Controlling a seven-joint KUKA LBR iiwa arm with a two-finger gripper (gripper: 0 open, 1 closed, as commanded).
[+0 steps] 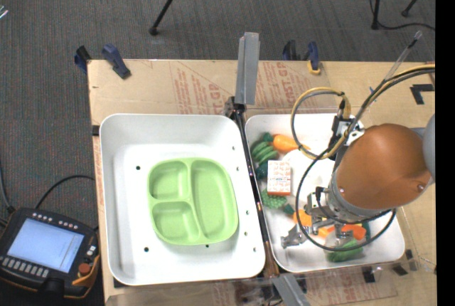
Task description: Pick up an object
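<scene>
My gripper [297,235] is low in the right bin [313,123], near its front, under the orange wrist band [380,166]. Small toy foods lie around it: an orange piece [346,231] and a green piece [346,250] just to its right, and another green piece [278,202] to its upper left. Further back lie a white and red box [279,178], green pods [261,150] and an orange carrot [286,143]. The wrist hides much of the bin's middle. I see nothing clearly held.
The left bin [117,155] holds a light green divided plate [192,201]. A grey post [247,77] stands behind the seam between the bins. Cables [316,95] loop above the right bin. A teach pendant [46,248] lies on the floor at the left.
</scene>
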